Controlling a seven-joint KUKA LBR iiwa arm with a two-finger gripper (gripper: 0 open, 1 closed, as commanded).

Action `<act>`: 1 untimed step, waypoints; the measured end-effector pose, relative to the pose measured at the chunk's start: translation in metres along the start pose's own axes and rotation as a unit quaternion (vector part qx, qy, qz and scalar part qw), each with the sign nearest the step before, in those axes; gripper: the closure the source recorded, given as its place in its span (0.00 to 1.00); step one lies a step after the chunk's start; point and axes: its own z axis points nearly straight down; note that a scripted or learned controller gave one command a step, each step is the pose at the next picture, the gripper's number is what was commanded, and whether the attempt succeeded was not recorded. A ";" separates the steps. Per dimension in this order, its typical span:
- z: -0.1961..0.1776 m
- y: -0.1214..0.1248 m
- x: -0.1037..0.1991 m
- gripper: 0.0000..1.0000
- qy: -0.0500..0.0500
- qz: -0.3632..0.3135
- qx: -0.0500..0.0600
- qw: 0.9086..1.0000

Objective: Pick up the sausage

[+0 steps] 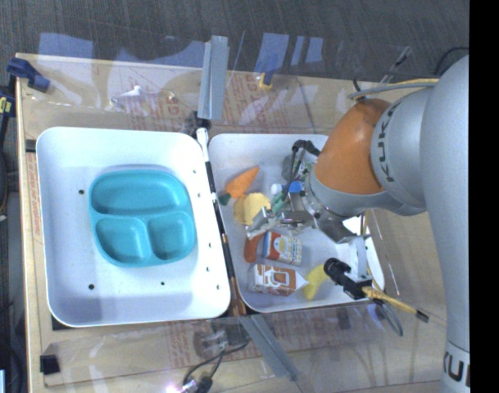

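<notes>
My hand (283, 216) was down inside the right bin (233, 150), over the heap of toy food near that bin's middle, and my orange-banded wrist covered much of the bin's right half. I could not tell whether it was open or closed; the metal parts blurred into the clutter below them.

The sausage (251, 248) lay just below and to the left of my hand, a reddish-brown piece near the bin's left wall, touching the printed packet (287, 248) beside it. Whether my hand was touching it, I could not tell. A carrot (242, 181) sat higher up by the left wall, with a pale yellow piece (248, 209) just below it. A small carton (275, 279) rested near the bin's front edge, a yellow bit (316, 281) next to it.

The left bin (61, 293) held a blue divided tray (142, 217), upright, in its middle. Both bins sat side by side on the counter (110, 88).
</notes>
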 end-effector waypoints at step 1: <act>0.041 -0.012 0.024 0.00 -0.003 0.020 -0.010 1.000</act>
